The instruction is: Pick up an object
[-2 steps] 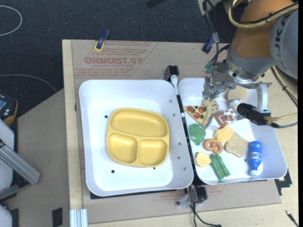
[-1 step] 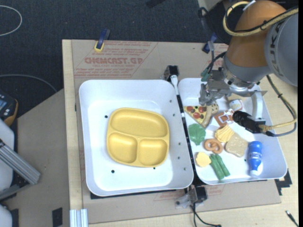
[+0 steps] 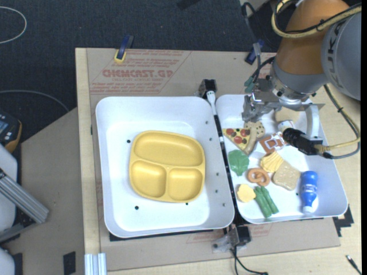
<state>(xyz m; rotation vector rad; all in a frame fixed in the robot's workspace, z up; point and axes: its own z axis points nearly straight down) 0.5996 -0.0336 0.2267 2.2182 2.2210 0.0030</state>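
1. The left bin point(image 3: 109, 153) holds a yellow divided tray point(image 3: 167, 166), lying flat near its centre.
2. The right bin point(image 3: 335, 196) holds the pick objects: a pizza slice point(image 3: 238, 136), a green leaf piece point(image 3: 238, 162), a pretzel point(image 3: 258, 177), a bread slice point(image 3: 286, 177), green beans point(image 3: 265, 201) and a blue bottle point(image 3: 308, 190).
3. My gripper point(image 3: 252, 119) is lowered over the right bin's far end, just beside the pizza slice.
4. Finger state: I cannot tell.
5. My arm enters from the right, orange band point(image 3: 307, 24) above the wrist, wrist pointing down.
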